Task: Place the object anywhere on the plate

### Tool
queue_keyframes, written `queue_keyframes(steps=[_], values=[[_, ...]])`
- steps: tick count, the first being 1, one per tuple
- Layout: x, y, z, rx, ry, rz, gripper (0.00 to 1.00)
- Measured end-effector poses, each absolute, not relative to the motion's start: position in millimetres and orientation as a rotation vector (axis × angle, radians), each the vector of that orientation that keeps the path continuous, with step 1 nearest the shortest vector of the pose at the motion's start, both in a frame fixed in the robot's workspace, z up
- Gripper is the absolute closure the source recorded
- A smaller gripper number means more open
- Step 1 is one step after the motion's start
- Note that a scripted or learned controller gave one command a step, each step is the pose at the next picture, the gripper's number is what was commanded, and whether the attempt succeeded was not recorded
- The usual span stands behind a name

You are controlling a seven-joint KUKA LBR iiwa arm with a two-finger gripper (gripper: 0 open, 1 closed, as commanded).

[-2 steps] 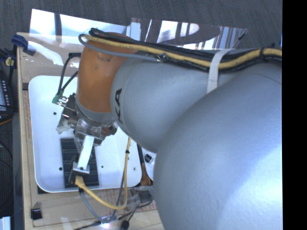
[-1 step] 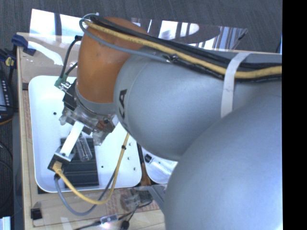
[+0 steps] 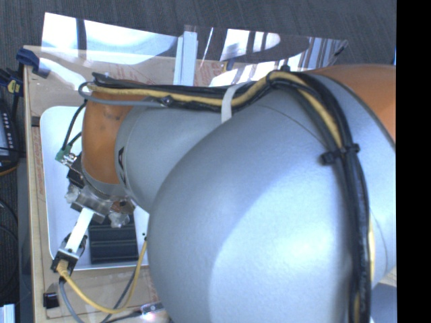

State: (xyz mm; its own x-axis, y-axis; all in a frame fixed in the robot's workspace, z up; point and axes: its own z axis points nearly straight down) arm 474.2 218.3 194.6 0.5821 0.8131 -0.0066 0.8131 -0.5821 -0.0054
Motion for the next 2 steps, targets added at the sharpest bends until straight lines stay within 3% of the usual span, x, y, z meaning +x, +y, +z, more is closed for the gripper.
queue_keyframes(steps=[1, 2], values=[[486.4, 91, 251, -2.744, -1.528, 0.002, 0.00], [475.0, 137, 105, -2.529, -1.858, 0.007, 0.00]])
